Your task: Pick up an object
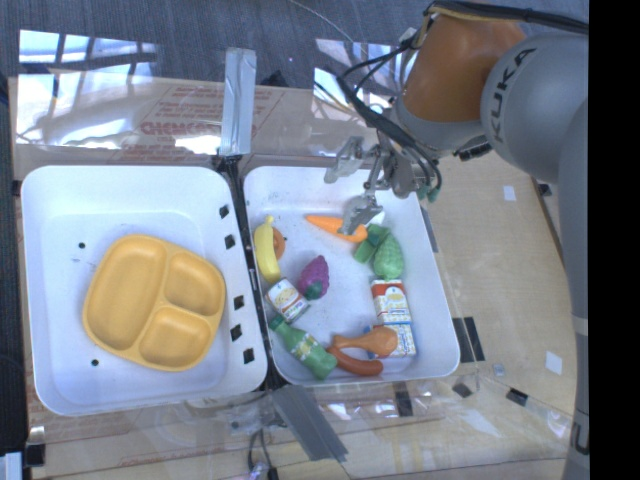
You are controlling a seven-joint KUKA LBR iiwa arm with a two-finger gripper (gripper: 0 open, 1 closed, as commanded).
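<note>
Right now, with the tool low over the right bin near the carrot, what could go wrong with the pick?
1. The tool sits at the carrot where it meets the green vegetable, so it may catch both or push one aside.
2. The toys lie crowded; a nudge could roll the carrot toward the banana.
3. The tool is close to the right bin far wall, so it might knock it.
</note>
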